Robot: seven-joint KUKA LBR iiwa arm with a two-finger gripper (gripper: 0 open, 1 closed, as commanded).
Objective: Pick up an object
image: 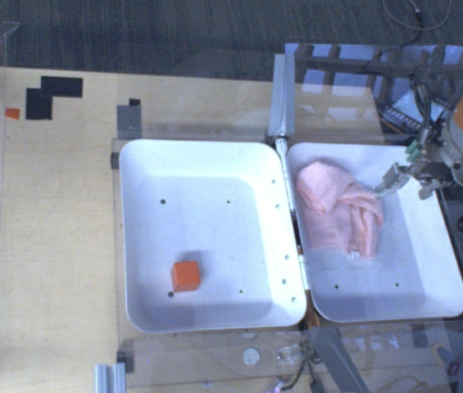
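Note:
A crumpled pink cloth [339,210] lies in the left half of the right bin [428,293]. A small orange cube [186,276] sits in the near part of the left bin [215,170]. My gripper [405,187] hangs over the right bin's far right side, just to the right of the cloth. It is open, with nothing between its fingers. One fingertip [384,186] is close to the cloth's upper right edge.
The two bins meet at a raised rim [290,219] in the middle. A metal frame with cables [379,80] stands behind the right bin. Black and orange markers [47,97] lie on the wooden bench at the far left.

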